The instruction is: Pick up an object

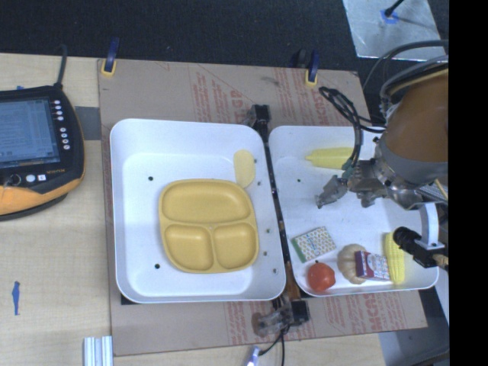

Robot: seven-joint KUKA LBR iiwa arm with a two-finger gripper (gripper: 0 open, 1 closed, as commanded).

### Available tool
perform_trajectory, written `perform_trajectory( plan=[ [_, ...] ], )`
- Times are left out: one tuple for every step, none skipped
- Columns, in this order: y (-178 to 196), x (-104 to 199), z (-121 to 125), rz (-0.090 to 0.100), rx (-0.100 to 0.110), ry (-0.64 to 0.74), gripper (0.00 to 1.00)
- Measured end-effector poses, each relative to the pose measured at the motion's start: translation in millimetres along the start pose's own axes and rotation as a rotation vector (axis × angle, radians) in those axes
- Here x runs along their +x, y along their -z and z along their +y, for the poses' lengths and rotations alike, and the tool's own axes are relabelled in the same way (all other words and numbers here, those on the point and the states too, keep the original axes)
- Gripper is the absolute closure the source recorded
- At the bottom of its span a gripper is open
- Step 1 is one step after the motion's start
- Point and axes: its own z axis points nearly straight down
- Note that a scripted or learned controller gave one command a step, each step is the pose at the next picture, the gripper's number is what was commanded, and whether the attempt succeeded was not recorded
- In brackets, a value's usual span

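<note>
objects for picking lie in the right white plastic bin [286, 204], most of them along its near edge: a small round red tomato [321, 276], a beige lumpy potato-like piece [351, 261] just right of it, a small dark red and white packet [375, 266] resting against that piece, and a yellow corn cob [395, 258] touching the packet's right side. a flat green and white patterned card [313, 243] lies tilted just above the tomato, near the bin's left wall. a pale yellow elongated item [329, 157] sits apart from these at the far side of the bin, partly hidden by cables. the grey 2-finger gripper [329, 197] hangs over the middle of the right bin, its tips pointing left and down over bare white floor, well apart from the near-edge cluster; nothing shows between its fingers, and i cannot tell whether the jaws are open or closed. the left white plastic bin [130, 204] holds a yellow 3-compartment divided plate [208, 225] lying flat in its centre, and a small pale yellow oval piece [244, 167] just beyond the plate's far right corner. a black and orange handheld control pendant [34, 149] with a lit screen rests on the bench to the left of both bins.
</note>
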Motion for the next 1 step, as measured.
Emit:
perform_trajectory(
  plan=[
    [-103.2,-28.3,46.1,-0.002,0.001,-0.002,0.00]
  ],
)
